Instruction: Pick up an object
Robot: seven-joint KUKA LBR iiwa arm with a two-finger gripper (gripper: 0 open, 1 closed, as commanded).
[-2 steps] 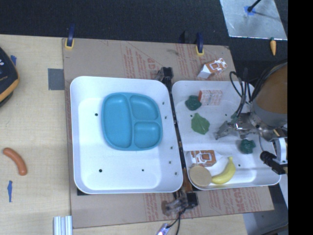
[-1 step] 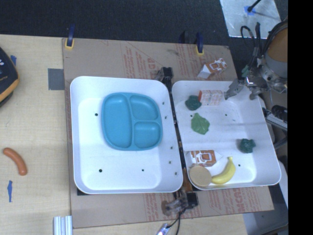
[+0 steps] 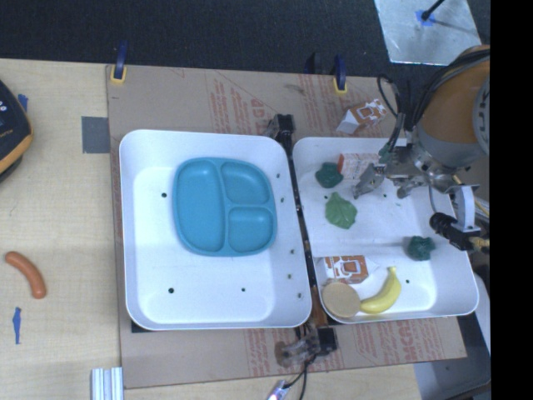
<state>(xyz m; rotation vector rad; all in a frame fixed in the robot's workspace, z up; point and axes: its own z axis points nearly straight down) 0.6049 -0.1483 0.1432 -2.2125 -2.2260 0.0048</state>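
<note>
- The gripper (image 3: 385, 182) hangs over the upper part of the right bin (image 3: 454, 294), reaching in from the right side of the camera view. Its two fingers are spread apart, with nothing between them.
- No object is held. The candidates lie in the right bin: a dark green piece (image 3: 329, 175) just left of the fingertips, a lighter green leafy piece (image 3: 341, 211) just below them, a small dark green piece (image 3: 420, 247) near the bin's right wall, a banana (image 3: 381, 293), a tan round disc (image 3: 340, 299) touching the banana's left end, and a printed card (image 3: 345, 267) above the disc.
- Judgement: the spread fingers and the position next to the two green pieces fit an approach to a grasp; either piece is a likely target. The task is at an early stage.
- The left bin (image 3: 141, 223) holds a blue divided plate (image 3: 223, 205), set near its middle and well apart from the gripper.
- Both bins rest on a brown cardboard sheet (image 3: 208, 98) fastened by clamps (image 3: 119, 63) at its far edge, presumably to stop it shifting.
- The bench (image 3: 50, 207) is light wood. A sausage toy (image 3: 27, 273) lies on it, well apart from the bins. Dark flooring lies beyond the bench.
</note>
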